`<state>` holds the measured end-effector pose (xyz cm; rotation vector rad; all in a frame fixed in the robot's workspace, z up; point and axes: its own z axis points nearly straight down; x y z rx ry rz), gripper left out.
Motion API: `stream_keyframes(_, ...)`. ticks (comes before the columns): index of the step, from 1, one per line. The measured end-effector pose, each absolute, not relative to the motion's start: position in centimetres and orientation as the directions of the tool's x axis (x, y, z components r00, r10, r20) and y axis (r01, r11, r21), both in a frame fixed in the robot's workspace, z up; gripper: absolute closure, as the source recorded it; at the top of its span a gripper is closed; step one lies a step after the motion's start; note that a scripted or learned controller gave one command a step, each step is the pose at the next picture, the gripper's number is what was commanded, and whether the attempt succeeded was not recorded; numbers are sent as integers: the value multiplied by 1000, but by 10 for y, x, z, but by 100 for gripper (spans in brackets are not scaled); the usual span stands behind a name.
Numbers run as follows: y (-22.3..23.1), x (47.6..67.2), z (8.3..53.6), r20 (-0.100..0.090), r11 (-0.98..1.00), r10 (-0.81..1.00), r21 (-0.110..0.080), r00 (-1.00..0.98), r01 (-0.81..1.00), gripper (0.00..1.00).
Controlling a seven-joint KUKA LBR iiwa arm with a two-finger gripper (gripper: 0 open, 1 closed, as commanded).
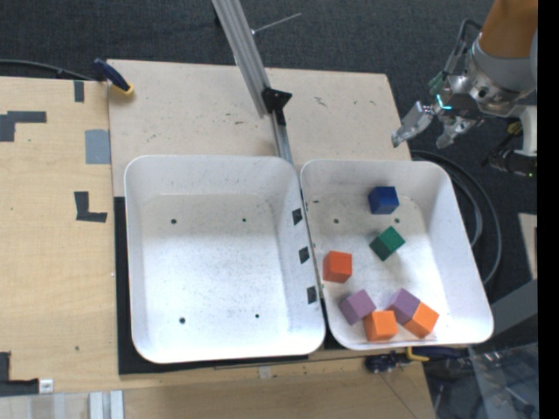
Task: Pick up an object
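My gripper (430, 134) hangs above the bench just beyond the right bin's (454, 201) far right corner, its two fingers spread open with nothing between them. Inside the right bin lie several small blocks: a blue cube (383, 200) near the far side, a green cube (386, 243) below it, an orange cube (338, 266) toward the bin's left wall, and a cluster at the near edge made of two purple blocks (356, 305) (403, 305) and two orange blocks (380, 325) (422, 319). The blue cube is the block closest to the gripper.
The left bin (140, 234) sits beside the right one, sharing a divider with black clips (303, 253). A slanted metal rail (244, 46) runs from the top down to the bins' junction. Black cables (485, 225) curve along the right bin's outer side.
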<state>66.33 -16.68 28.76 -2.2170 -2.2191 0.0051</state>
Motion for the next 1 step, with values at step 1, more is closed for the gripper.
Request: stream_keyframes(1,-167,664,291,-2,2,1000,-1,-2,1000,0)
